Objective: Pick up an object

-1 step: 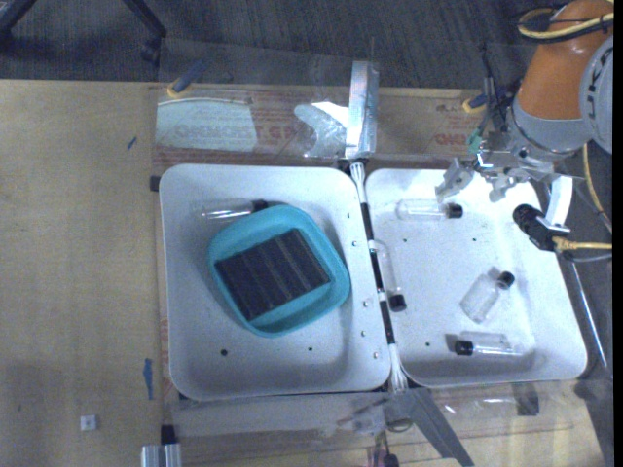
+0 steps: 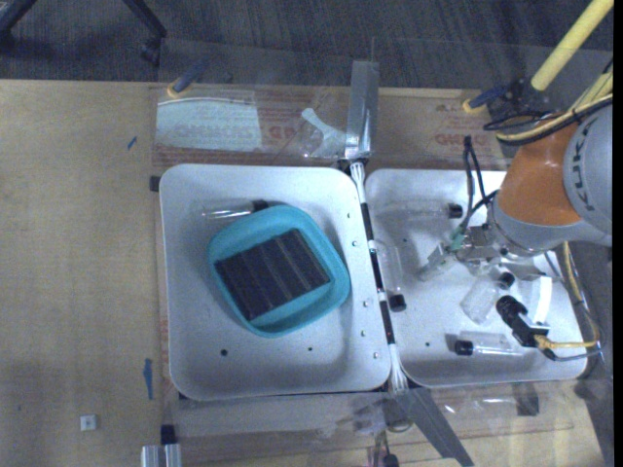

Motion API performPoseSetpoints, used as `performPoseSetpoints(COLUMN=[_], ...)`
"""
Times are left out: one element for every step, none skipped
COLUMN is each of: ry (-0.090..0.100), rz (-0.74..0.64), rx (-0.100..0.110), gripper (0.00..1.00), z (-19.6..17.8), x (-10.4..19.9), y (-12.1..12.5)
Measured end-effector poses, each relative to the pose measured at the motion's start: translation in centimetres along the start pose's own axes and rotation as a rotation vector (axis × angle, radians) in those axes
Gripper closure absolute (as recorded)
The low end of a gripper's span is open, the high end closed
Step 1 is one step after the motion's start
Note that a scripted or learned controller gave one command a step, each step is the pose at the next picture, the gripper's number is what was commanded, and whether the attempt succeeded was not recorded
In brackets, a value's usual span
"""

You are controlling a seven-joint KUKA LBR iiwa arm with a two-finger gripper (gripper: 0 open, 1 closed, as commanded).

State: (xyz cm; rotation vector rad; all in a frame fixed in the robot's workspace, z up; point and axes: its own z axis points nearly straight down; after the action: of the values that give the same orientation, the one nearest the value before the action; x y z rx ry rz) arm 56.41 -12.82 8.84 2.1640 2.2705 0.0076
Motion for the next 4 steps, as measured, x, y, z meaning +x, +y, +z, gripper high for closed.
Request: performPoseSetpoints(ry=[0.004, -0.001, 0.002, -0.001], rz=[0.107, 0.04, 0.043, 0.004], rx=[0.048, 0.006, 0.004, 0.002], gripper=[0.0, 0.0, 0.0, 0.0], z=[0.4, 0.2, 0.1, 0.0], x=[-1.6, -6.6, -0.2, -1.5], y=[9.4, 6.4, 7.0, 1.3])
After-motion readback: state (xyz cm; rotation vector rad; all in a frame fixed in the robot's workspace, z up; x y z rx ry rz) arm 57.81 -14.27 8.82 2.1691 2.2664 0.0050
